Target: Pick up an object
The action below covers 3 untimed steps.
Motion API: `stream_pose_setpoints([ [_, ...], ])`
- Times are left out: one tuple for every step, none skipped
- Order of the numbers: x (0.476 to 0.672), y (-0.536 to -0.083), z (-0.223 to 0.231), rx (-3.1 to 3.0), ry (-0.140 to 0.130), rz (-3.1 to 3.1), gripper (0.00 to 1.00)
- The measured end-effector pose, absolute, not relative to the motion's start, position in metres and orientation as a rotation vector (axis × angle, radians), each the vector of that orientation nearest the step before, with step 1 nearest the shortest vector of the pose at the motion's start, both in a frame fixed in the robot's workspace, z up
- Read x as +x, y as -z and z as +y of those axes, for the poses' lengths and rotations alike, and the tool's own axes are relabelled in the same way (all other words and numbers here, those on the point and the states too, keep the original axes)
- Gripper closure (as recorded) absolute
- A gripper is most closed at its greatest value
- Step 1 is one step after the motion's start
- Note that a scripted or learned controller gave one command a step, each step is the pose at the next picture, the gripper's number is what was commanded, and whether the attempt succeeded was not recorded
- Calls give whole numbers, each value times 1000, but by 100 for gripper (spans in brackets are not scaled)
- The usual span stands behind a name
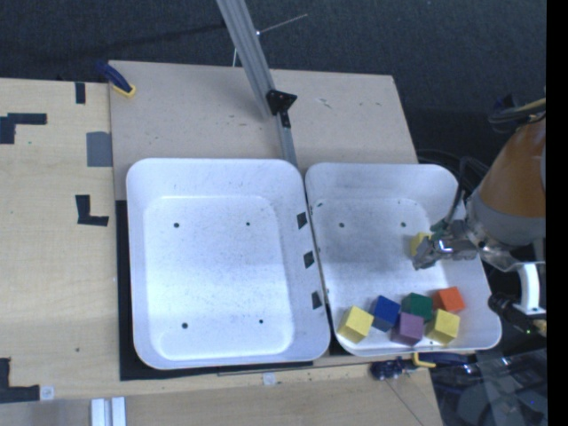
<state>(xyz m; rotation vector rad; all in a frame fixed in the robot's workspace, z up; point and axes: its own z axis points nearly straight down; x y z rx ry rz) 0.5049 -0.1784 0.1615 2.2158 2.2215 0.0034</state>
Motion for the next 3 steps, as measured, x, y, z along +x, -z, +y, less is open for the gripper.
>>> stream_pose_setpoints([
  [503,-224,-177,2215,-4,2220,100],
  [505,-276,-177,2216,-3,2221,100],
  [505,-259,-124,2217,1,2230,100],
])
